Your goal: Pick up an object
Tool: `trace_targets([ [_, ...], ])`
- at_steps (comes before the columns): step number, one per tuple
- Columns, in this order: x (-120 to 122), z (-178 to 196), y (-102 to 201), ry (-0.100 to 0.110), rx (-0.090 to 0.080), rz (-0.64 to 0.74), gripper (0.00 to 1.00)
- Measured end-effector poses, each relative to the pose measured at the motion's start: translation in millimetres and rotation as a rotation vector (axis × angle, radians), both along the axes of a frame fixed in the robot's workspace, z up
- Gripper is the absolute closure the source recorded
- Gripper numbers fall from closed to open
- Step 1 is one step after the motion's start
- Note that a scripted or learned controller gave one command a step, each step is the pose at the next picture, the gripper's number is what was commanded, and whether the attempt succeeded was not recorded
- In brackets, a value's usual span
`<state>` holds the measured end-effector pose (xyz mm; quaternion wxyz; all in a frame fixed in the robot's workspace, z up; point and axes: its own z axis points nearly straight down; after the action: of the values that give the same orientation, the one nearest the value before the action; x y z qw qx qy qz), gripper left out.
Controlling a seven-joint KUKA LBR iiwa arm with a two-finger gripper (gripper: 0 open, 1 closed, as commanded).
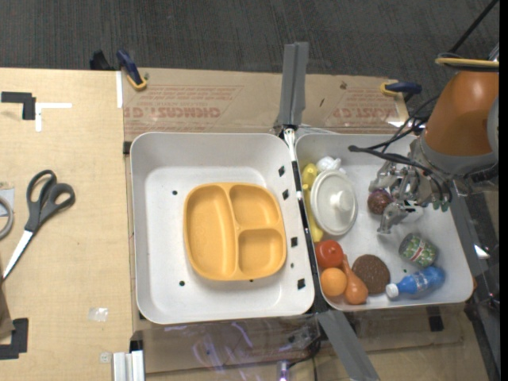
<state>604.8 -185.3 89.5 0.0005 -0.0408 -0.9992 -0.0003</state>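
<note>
Wood bench, dark carpet behind, two white bins; right bin (464, 292) crowded. I see gripper (394, 201) low inside it, fingers narrow around dark red ball (379, 202). Ball looks small, smooth, light, likely to roll; I'd pinch across middle. White bowl (333, 202) just left of gripper, green ball (417, 250) below-right.
</note>
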Motion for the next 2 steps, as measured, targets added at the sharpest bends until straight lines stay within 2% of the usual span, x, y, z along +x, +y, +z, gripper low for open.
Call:
trace_targets([
  [1, 16, 0, 65, 0.000, 0.000, -0.006, 0.00],
  [2, 11, 45, -27, -0.002, 0.000, 0.118, 0.00],
])
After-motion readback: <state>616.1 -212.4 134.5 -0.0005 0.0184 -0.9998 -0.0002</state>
